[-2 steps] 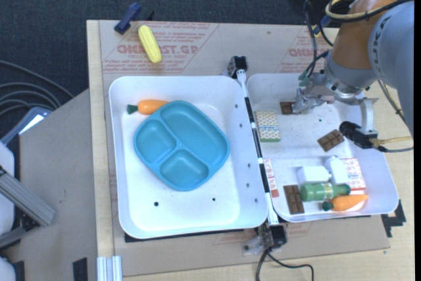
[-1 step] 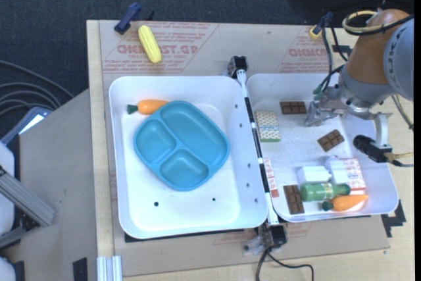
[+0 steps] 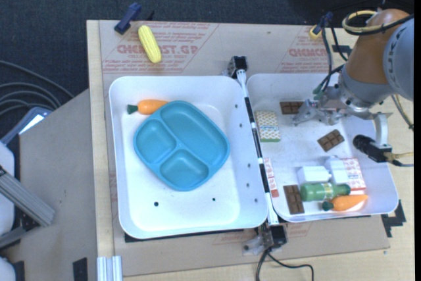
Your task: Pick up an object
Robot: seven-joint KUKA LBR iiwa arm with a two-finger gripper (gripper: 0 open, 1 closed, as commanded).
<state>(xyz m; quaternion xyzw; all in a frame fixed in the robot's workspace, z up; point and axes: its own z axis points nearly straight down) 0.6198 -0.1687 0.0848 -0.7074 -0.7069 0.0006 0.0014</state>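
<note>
While the arm (image 3: 385,49) reached in from the right, its orange band bent over the far edge of the right bin (image 3: 385,197), the tool (image 3: 322,110) hung low over that bin's upper part, just beside a brown chocolate bar (image 3: 290,107); whether it was clenched or released could not be told. Another brown bar (image 3: 330,139) lay nearer the bin's middle, apart from the tool. Along the near side sat a green bottle (image 3: 322,191), touching an orange carrot (image 3: 348,203) and white boxes (image 3: 329,174). Over in the left bin (image 3: 197,217) rested a blue divided plate (image 3: 181,145) with a second carrot (image 3: 148,106) just beside it. A yellow corn cob (image 3: 149,43) lay on the desk (image 3: 197,46) behind that bin.
</note>
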